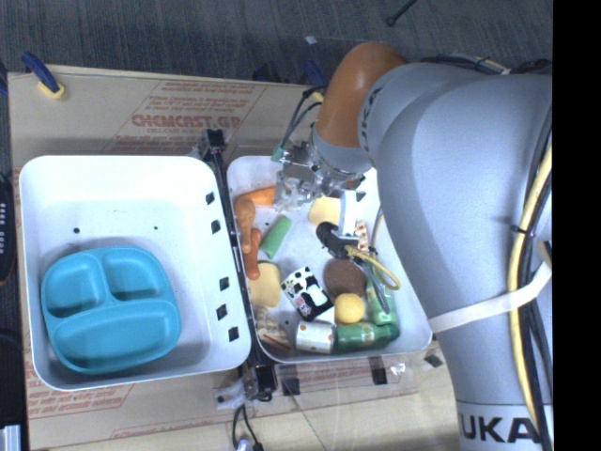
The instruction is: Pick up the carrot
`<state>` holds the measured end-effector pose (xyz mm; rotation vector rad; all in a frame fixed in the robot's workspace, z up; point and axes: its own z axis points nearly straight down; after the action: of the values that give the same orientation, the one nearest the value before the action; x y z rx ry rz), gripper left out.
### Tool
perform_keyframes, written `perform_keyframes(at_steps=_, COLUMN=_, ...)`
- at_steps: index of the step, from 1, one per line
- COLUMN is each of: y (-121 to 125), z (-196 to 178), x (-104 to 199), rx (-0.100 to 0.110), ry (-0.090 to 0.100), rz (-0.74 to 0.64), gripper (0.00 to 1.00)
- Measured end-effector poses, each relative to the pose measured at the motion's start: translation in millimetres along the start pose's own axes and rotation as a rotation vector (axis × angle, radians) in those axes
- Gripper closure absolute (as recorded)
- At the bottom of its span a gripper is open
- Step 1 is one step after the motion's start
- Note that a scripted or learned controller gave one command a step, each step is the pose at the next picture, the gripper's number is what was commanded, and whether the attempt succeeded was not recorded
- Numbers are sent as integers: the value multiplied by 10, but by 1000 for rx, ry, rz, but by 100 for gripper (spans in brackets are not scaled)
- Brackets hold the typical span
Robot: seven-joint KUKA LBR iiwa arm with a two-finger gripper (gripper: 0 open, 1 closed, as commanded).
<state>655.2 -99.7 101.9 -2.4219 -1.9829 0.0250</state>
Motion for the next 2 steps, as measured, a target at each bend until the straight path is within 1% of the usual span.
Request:
perform_keyframes(at_steps=1, y=-1, z=2, x=1, rx=0, ry=0, rz=-1, gripper=0)
perform_keyframes(at_steps=2, y=-3, z=-97, x=6, rx=4, ry=0, rz=-7, gripper=100)
